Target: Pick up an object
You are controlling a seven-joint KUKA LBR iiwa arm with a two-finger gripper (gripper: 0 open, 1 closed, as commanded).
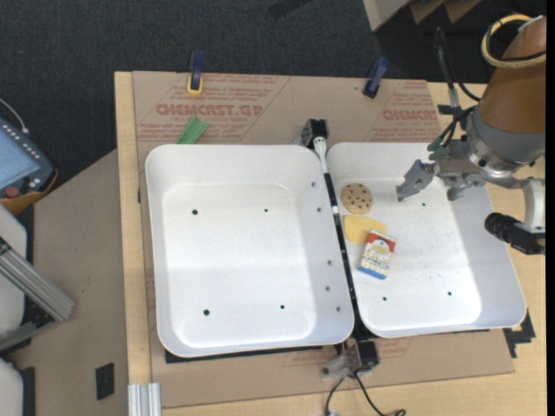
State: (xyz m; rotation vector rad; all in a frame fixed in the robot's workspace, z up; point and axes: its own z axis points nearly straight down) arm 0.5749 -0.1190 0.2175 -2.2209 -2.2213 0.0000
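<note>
In the right bin (451, 293), three objects lie near its left wall: a round tan cookie (355, 198), a yellow piece (363, 227) just below it, and a small red, white and blue box (376, 256) touching the yellow piece. My gripper (433, 186) hangs over the upper middle of this bin, to the right of the cookie and apart from it. It is open; one finger (411, 183) points toward the cookie, and nothing sits between the fingers.
The left bin (234, 250) adjoins the right one along a black divider strip (334, 224). A green strip (192, 131) lies on the cardboard behind the left bin. Blue clamps (195, 72) (376, 76) hold the board's far edge.
</note>
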